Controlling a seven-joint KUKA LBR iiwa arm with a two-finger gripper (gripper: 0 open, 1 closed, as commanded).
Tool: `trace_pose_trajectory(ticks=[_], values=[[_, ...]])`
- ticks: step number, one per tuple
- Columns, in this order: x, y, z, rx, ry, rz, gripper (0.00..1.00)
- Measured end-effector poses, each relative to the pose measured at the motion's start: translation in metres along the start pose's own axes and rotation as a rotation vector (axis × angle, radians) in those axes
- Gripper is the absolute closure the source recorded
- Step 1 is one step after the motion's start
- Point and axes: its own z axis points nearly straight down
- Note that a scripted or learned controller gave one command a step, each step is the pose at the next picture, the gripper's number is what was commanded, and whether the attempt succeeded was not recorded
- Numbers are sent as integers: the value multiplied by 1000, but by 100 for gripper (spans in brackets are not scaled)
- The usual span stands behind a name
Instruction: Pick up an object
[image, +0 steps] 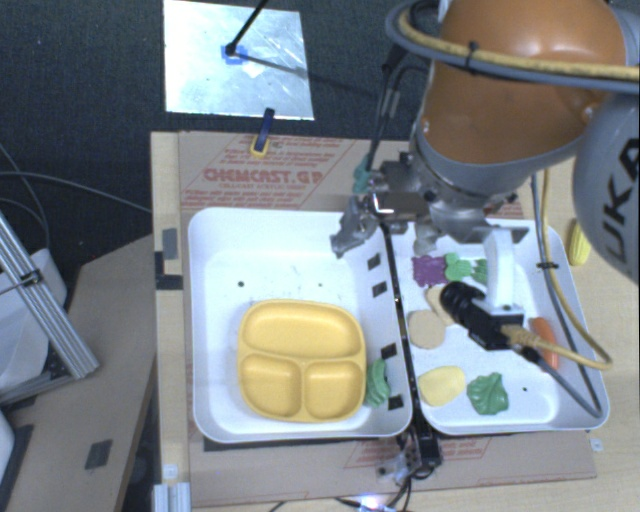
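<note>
My gripper hangs over the far end of the divider between the two white bins, its fingers spread apart with nothing held between them. Just below it in the right bin lie a purple piece and a light green piece. Nearer the front of that bin are two beige slices, a yellow piece, a green leafy piece and an orange carrot, partly hidden by the robot's cable. The left bin holds a yellow compartment tray with a small green piece at its right side.
The bins rest on a cardboard sheet. A foil sheet lies beyond it, with a small blue and yellow item near the cardboard's far edge. A yellow thing sits outside the right bin. An aluminium frame stands at left.
</note>
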Motion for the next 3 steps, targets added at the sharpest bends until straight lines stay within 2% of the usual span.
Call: trace_pose_trajectory(ticks=[1, 2, 3], values=[[-78, -7, 68, 22, -11, 15, 0], [-94, 36, -90, -3, -7, 6, 0], [-28, -8, 6, 27, -8, -2, 0]])
